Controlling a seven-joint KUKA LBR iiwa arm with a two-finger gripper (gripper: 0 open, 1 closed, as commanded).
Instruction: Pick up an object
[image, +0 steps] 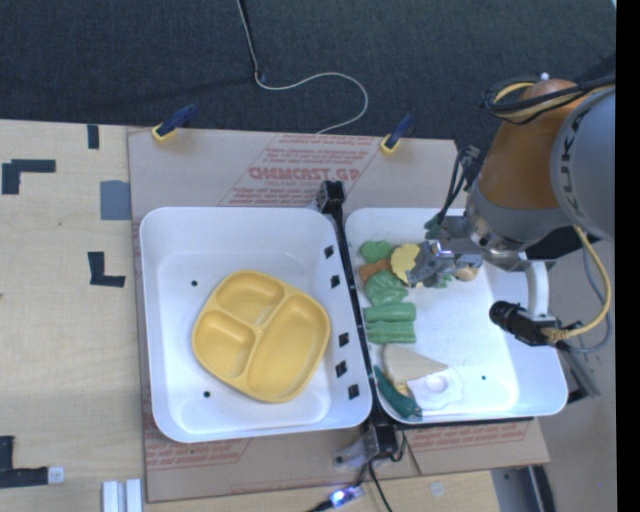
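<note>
Brown cardboard (300, 170) reads "CHEMGEAR GP".

Two bins side by side on the tabletop (60, 300), touching along their inner walls; in the left bin (160, 240) a divided plate (262, 335) lies flat near the middle; in the right bin (530, 385) a cluster of toy foods (388, 300) runs down the left wall, front to back; the claw (437, 266) sits low over the back of that cluster, just right of it; a cable (300, 80) loops behind both bins.
</note>
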